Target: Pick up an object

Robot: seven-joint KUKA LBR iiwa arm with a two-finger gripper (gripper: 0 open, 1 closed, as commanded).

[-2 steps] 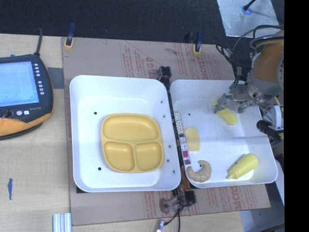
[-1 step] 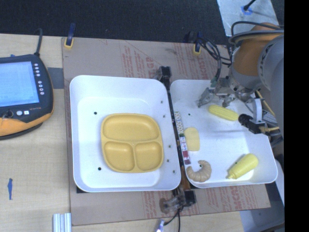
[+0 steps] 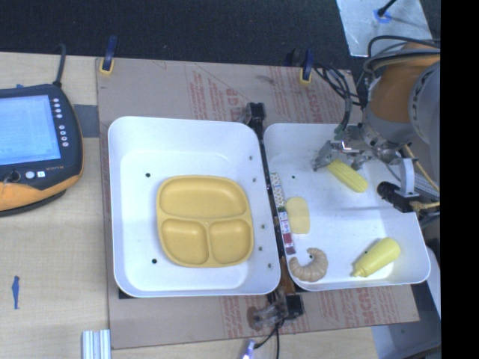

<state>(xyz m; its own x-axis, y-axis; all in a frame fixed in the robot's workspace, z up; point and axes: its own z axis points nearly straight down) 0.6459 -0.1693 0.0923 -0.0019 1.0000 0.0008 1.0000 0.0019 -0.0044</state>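
We are finding the end effector [image 3: 343,155] hanging spread open, gripping nothing, just above the yellow plastic corn cob [image 3: 349,176] in the right white bin [image 3: 299,137], and we are advising a straight descent so both fingers straddle its width before closing.

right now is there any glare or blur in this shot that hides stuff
Camera view: sharp on the whole; the left bin floor glares bright white beside the yellow tray, but nothing is lost there; the tablet screen is washed out and unreadable; the gripper over the corn is small and dim.
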